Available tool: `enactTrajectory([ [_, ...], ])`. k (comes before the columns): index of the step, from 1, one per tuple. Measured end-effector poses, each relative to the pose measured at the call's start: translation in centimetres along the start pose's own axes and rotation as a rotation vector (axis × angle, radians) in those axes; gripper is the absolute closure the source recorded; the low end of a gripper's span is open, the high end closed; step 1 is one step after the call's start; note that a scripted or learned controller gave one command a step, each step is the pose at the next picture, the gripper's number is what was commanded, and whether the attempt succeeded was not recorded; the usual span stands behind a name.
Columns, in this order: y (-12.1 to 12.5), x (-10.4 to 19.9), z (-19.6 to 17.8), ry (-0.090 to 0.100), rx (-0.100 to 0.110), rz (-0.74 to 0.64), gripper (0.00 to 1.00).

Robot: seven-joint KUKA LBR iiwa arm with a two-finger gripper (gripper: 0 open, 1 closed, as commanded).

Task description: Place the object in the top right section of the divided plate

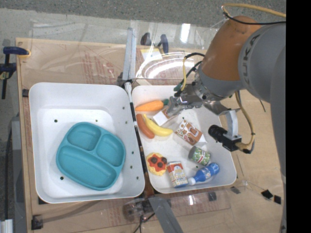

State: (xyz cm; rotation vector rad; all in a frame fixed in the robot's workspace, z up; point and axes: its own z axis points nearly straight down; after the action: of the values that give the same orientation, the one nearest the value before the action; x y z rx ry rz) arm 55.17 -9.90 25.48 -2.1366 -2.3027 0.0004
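A blue divided plate (91,154) lies in the left white bin (43,101), with two small sections along its upper side and one long section below. My gripper (178,101) hangs over the upper part of the right bin (228,171), just right of an orange carrot (149,106). A small brown and white packet (169,112) lies right under the gripper. Whether the gripper touches the packet cannot be made out.
The right bin also holds a banana (156,126), a red sausage (144,126), a pizza slice (156,162), a brown snack pack (188,132), a green can (198,155), a blue bottle (204,174) and a small carton (177,174). A metal divider (129,64) runs between the bins.
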Motion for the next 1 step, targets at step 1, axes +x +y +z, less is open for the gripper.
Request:
enactTrajectory([
  [1, 2.39, -3.69, 1.68, -0.001, 0.0, -0.042, 1.0],
])
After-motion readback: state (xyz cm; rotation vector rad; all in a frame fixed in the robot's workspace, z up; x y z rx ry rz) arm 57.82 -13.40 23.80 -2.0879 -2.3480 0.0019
